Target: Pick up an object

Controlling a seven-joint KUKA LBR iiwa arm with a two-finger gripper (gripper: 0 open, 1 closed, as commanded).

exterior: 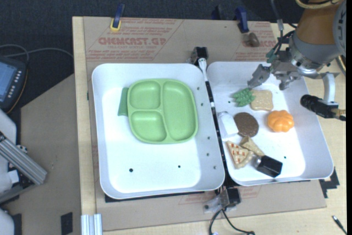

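Your nearest candidates sit in the upper middle of the right bin: a green leafy toy touching a tan toast-shaped piece. Just right of and below them lies an orange pumpkin-like toy. Toward the lower middle you have a brown oval patty, a white piece against its left side, a waffle-patterned wedge, a tan cracker-like wedge and a small black block.

Look at the gripper in the upper right of the frame: its two fingers stand spread apart, with nothing between them, above the bin's upper part. The left fingertip hangs just above the green leafy toy and the toast; whether it touches them you cannot tell.

The left bin holds a green divided plate.
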